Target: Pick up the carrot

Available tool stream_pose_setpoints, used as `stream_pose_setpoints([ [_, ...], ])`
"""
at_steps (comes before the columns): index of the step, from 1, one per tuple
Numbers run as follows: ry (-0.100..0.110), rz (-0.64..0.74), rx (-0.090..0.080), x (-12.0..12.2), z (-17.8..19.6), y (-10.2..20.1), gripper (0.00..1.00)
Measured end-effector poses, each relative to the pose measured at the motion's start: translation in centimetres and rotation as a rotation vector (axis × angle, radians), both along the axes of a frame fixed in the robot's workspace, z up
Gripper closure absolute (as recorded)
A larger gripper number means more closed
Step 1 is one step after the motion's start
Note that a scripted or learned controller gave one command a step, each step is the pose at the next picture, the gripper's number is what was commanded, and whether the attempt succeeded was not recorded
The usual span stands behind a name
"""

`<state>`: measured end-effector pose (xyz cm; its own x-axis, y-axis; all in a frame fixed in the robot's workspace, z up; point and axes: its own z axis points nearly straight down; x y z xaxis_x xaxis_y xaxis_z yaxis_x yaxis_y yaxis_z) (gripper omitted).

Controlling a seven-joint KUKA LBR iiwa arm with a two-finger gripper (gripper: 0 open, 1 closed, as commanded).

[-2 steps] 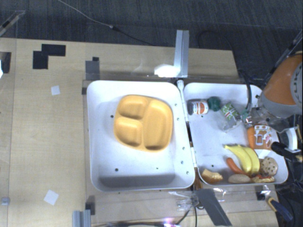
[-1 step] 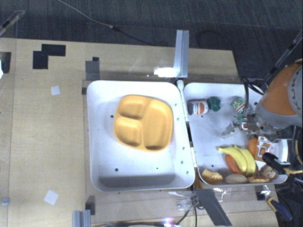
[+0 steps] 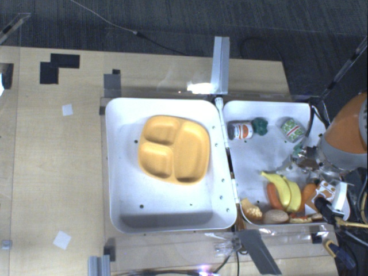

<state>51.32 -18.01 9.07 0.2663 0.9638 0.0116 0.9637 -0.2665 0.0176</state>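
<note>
My gripper (image 3: pixel 322 197) sits low at the right side of the right bin (image 3: pixel 253 160); I cannot tell its state from this view. The carrot (image 3: pixel 273 195) lies in the near part of that bin, touching the left side of the banana (image 3: pixel 287 190). The yellow divided tray (image 3: pixel 175 148) rests in the left bin (image 3: pixel 123 171).
</note>
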Motion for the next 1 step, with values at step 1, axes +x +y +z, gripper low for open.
stream_pose_setpoints([
  [1,0.003,-0.115,-0.007,-2.12,-0.13,6.99,0.00],
])
